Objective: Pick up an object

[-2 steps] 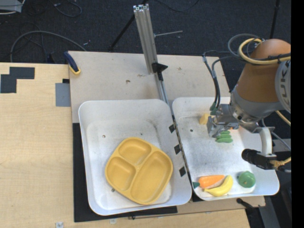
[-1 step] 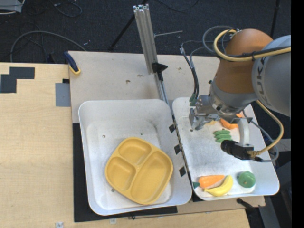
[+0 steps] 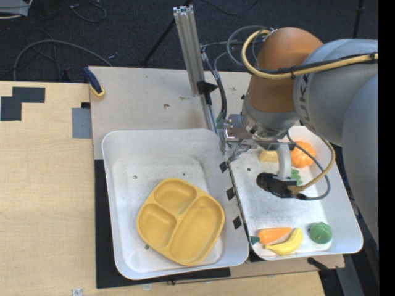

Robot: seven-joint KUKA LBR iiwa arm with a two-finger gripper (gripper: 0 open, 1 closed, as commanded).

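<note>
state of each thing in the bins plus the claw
yellow plate: right side up, compartments empty, left bin
banana: lying flat, touching carrot, right bin
carrot: lying flat
green fruit: resting beside banana
orange fruit: partly hidden by arm
pale piece: lying beside orange fruit
claw: low over bins' shared rim

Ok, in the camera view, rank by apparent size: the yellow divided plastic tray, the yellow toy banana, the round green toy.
1. The yellow divided plastic tray, by far the largest.
2. The yellow toy banana.
3. The round green toy, only slightly smaller than the banana; a close call.
</note>
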